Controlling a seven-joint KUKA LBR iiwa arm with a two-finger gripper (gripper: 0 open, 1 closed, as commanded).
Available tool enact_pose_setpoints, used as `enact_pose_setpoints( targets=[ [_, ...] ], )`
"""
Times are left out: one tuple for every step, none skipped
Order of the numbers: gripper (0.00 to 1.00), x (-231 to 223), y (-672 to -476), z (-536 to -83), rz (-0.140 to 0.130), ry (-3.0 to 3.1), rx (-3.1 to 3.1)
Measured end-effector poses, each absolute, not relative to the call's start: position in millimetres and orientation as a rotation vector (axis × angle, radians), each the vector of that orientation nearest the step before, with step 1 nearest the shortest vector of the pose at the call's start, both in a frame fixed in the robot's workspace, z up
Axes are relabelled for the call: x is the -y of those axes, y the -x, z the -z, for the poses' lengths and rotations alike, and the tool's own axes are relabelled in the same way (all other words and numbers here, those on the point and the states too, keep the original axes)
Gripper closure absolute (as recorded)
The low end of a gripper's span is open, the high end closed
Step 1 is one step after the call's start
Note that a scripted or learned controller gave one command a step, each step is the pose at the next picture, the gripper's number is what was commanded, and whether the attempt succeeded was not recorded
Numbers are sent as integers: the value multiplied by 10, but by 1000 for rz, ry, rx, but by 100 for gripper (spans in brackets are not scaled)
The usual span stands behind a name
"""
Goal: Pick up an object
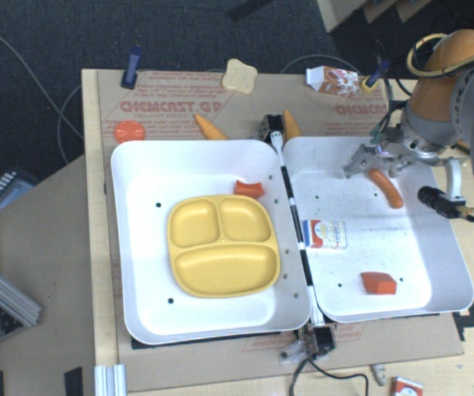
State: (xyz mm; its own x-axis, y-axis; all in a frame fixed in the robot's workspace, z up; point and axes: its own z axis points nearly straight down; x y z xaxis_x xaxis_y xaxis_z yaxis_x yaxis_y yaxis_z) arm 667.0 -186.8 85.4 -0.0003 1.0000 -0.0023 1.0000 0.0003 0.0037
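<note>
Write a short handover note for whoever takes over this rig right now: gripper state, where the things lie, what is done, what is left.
Gripper: low over the right bin's far end, right at the hot dog; whether it grips it cannot be told.
Right bin also holds a small carton near its left wall and an orange block near the front.
Left bin: yellow divided plate, with an orange piece behind it.
Done: no lift is evident yet.
Left: secure one object and raise it.

Brown bench (97, 221), bearing two white bins (138, 221) (443, 262), bread slice (239, 75), carrot (210, 127), red cap (128, 130).
</note>
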Motion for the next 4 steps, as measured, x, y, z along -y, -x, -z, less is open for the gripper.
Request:
enact_pose_setpoints(
  targets=[
    [100,1863,-6679,-961,-3,-2214,-2218],
    [100,1599,-6245,-1941,-2,-2218,-2221],
    [0,1599,-6236,-1925,1,-2221,-2222],
    [0,2030,-6406,-1193,2,-2223,-2221]
  ],
)
